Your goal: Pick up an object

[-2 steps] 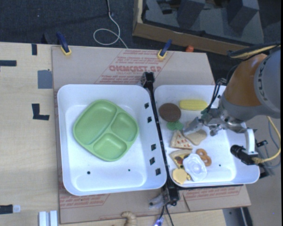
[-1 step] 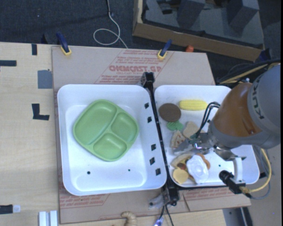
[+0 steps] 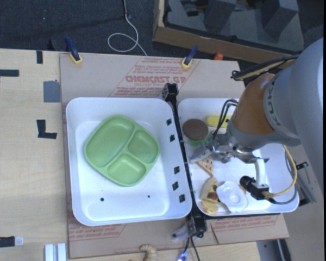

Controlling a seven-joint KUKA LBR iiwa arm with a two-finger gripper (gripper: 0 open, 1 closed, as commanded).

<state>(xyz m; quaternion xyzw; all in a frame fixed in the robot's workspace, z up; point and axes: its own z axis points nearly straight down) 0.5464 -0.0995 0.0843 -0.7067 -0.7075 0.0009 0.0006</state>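
Note:
The right bin (image 3: 282, 165) holds a small jar with a brown round lid (image 3: 195, 128), a yellow object (image 3: 213, 120) behind it, a tan wedge-shaped piece (image 3: 206, 166), a banana (image 3: 207, 193) and a white lid-like piece (image 3: 231, 194) near the front wall. My gripper (image 3: 211, 149) reaches down into this bin from the right. It sits just right of the jar and directly above the tan wedge. The grey arm with its orange band (image 3: 252, 110) hides the bin's middle and back right.
The left bin (image 3: 76, 145) holds a green divided plate (image 3: 122, 150). A black divider (image 3: 176, 145) runs between the two bins. A black and yellow cable (image 3: 271, 192) loops low over the right bin's front right corner. Clamps (image 3: 189, 56) hold the cardboard underlay at the back.

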